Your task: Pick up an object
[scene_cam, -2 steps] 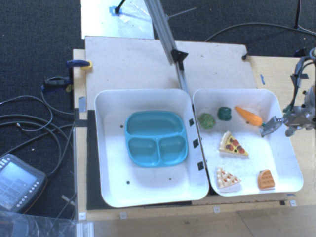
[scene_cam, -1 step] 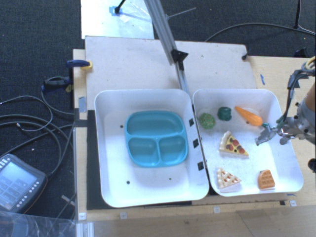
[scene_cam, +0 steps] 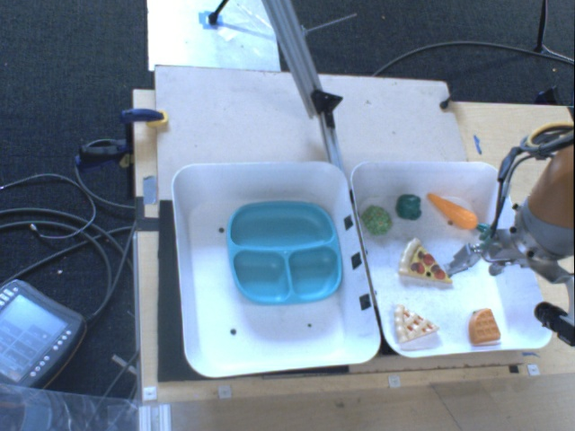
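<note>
**A:** Where was your gripper [scene_cam: 464, 259] at that point? To me it sat low in the right bin [scene_cam: 517, 299], just beside the pepperoni pizza slice [scene_cam: 423, 265], and the fingers looked slightly apart with nothing between them.

**B:** Yeah, you wanted to centre over the slice and drop straight down before closing. That bin also held a carrot [scene_cam: 452, 211], two green veggies [scene_cam: 376, 220], another pizza slice [scene_cam: 414, 323] and an orange piece [scene_cam: 484, 328]. The left bin [scene_cam: 202, 268] just had the blue divided tray [scene_cam: 284, 250].

pizza slice [scene_cam: 424, 265] flat, R bin centre
</note>
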### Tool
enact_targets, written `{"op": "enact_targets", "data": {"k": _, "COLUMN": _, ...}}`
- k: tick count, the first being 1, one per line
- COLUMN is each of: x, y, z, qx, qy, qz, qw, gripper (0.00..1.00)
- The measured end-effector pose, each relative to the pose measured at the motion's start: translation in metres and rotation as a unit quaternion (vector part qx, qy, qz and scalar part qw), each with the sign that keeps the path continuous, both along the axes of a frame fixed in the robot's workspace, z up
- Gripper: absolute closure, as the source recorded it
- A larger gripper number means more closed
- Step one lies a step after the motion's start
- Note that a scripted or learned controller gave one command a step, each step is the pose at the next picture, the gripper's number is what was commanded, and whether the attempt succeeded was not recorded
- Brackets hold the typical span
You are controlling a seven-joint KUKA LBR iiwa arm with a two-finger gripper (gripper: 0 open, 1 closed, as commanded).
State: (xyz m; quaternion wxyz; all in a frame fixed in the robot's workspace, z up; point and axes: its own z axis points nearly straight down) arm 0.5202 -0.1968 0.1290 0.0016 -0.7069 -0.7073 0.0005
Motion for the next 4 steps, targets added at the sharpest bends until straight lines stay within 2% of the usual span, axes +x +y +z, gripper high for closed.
{"op": "enact_targets", "data": {"k": 1, "x": 0.002, "y": -0.001, "z": 0.014, "qx": -0.0014, "qy": -0.004, "qz": 0.0, "qw": 1.0, "gripper": 1.0}}
{"op": "enact_targets", "data": {"k": 3, "x": -0.007, "y": -0.01, "z": 0.124, "qx": -0.0022, "qy": -0.005, "qz": 0.002, "qw": 1.0, "gripper": 1.0}}
{"op": "enact_targets", "data": {"k": 4, "x": -0.006, "y": -0.011, "z": 0.149, "qx": -0.0017, "qy": -0.004, "qz": 0.003, "qw": 1.0, "gripper": 1.0}}
